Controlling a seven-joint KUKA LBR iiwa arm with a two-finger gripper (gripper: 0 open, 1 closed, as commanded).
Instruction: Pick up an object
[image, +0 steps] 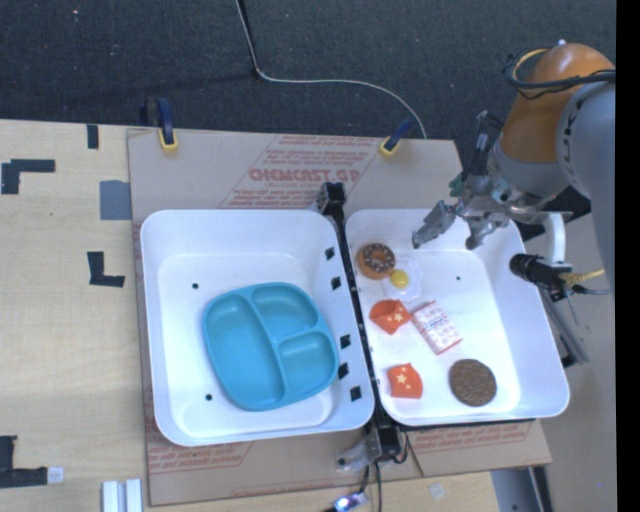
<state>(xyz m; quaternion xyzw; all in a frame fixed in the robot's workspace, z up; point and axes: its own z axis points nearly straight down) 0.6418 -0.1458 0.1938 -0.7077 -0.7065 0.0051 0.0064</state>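
My gripper (453, 229) hangs open over the far edge of the right bin (520, 320), with nothing between its two spread fingers. Below and to its left in that bin lie a sprinkled doughnut (377, 260) and a small yellow piece (399, 280). Further forward are a red wedge with a star (390, 316), a white and red packet (436, 328), a second red starred block (404, 381) and a round brown cookie (472, 382). All of them rest on the bin floor, apart from the gripper.
The left bin (170, 300) holds a blue divided plate (270, 344). A black divider with clips (345, 300) runs between the bins. Two clamps (165, 135) sit at the board's far edge, and a white cable (330, 85) lies behind it.
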